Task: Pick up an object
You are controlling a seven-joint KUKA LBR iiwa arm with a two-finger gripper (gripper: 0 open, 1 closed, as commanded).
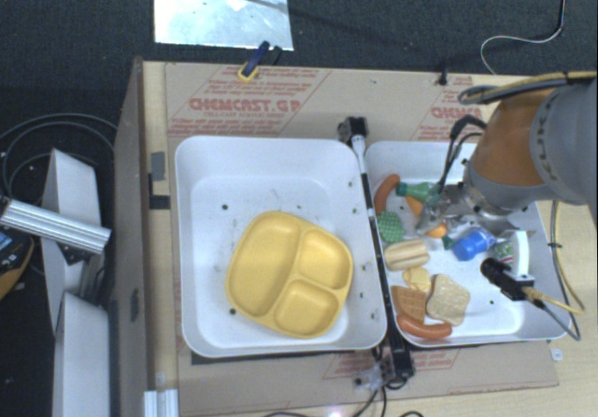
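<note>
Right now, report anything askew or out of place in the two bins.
The yellow divided tray sits skewed in the left bin, corners turned off the walls. In the right bin, toy food lies jumbled against the left wall. Nothing looks spilled or damaged.

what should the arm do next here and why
Probably lower a little onto the toys beneath it. The gripper sits low over the right bin, among the green piece, blue piece and bun, but the view shows nothing between its fingers, so no grasp is confirmed.

a robotics lab: cardboard-lined bench (280, 97), loose cables (37, 139), robot arm (537, 139) over white bins (201, 172)
</note>
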